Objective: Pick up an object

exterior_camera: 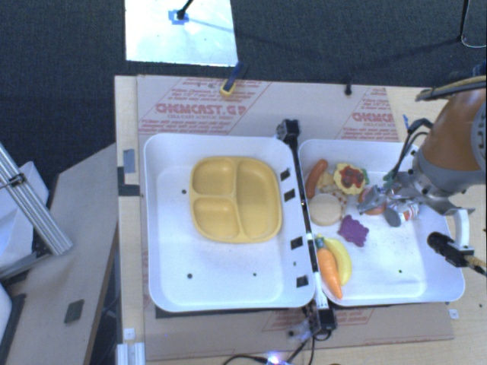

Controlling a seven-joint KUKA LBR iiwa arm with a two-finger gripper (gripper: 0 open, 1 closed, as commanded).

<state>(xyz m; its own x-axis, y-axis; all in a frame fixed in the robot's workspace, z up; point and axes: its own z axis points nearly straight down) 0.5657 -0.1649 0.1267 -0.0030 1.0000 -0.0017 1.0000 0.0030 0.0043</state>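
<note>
- Look at the gripper (378, 201) first. It is low inside the right bin (396, 280), near that bin's far right side.
- You cannot tell if it is open or closed. The metal parts blur together there.
- Nothing can be seen held by it, so you cannot say a toy is picked up yet.
- Just beside the gripper, toward the bin's far edge, lies a toy pizza slice (350, 178). It looks yellow with red on top.
- Next to that, at the far left corner of the right bin, lies a toy hot dog (315, 177).
- A round tan cookie (326, 209) sits by the bin's left edge. Purple toy grapes (354, 230) sit near the middle.
- A toy banana (341, 258) and a toy carrot (329, 273) lie side by side, touching, at the near left corner.
- The left bin (175, 280) holds a yellow divided plate (234, 199), well apart from the gripper.
- My guess: the job is at the grab step. The lift is still left to do.
- The pizza slice looks like the closest toy for you to watch.
</note>
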